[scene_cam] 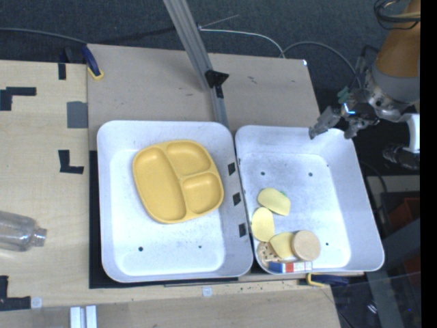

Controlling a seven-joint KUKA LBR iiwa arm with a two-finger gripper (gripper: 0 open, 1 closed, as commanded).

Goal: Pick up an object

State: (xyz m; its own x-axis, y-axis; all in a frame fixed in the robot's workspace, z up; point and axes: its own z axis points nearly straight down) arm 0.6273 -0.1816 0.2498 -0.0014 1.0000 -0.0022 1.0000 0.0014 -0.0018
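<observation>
In the right bin point(341, 183), several small objects lie near the front left corner: a yellow oval piece point(274, 201), a second yellow piece point(263, 223), a third yellow piece point(282, 244) and a tan round disc point(306, 244). A small red, white and blue item point(287, 267) rests against the front wall. My gripper point(336, 128) hangs over the bin's far right rim, well away from these objects. Its two dark fingers stand apart, open, with nothing between them.
The left bin point(116, 251) holds a yellow divided plate point(179, 181). A clear bottle point(17, 232) lies on the bench at the far left. A slanted metal pole point(191, 39) rises behind the bins. The grey and orange arm point(399, 60) fills the upper right.
</observation>
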